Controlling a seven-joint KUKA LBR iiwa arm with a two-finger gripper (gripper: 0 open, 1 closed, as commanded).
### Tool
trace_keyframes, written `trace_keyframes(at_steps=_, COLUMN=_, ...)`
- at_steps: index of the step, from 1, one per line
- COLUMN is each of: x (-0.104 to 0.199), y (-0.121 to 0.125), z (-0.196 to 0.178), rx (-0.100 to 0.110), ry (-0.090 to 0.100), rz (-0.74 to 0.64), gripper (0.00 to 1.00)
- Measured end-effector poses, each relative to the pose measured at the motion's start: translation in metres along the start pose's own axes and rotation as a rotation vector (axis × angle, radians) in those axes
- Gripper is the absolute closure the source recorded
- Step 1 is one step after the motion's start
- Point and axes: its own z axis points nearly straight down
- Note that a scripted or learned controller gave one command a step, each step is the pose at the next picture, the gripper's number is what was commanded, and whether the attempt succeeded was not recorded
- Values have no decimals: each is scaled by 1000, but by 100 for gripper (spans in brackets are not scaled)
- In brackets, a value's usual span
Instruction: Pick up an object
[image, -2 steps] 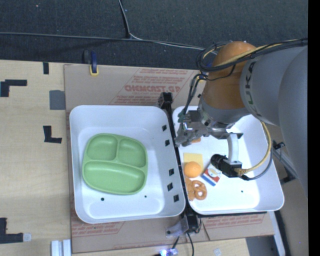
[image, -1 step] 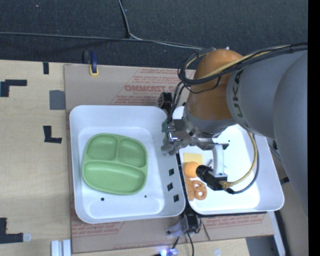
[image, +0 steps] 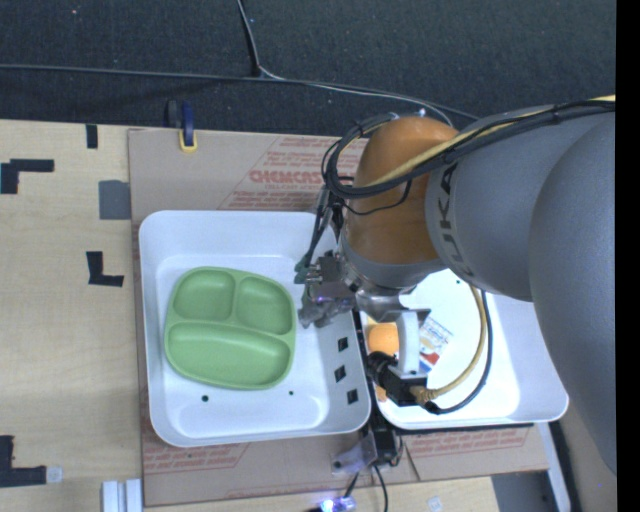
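Note:
My gripper (image: 388, 315) hangs under the orange-banded wrist (image: 395, 205), over the left side of the right bin (image: 520, 385). Directly below it a small round orange object (image: 381, 338) peeks out beside the wall between the two bins. A white packet with red and blue print (image: 433, 341) lies just to the right of the orange object. The arm hides most of the right bin's floor. In the left bin (image: 180, 425) a green divided plate (image: 232, 327) lies flat, well to the gripper's left.
The bins stand on a brown cardboard sheet (image: 250, 170) on a wooden bench. Black cables (image: 250, 60) run across the dark background at the top. Small black marks sit on the divider strip (image: 345, 370) between the bins.

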Motion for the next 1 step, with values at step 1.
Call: trace_keyframes(at_steps=1, x=-3, y=1, z=0, rx=-1, ry=-1, rz=4, gripper=0)
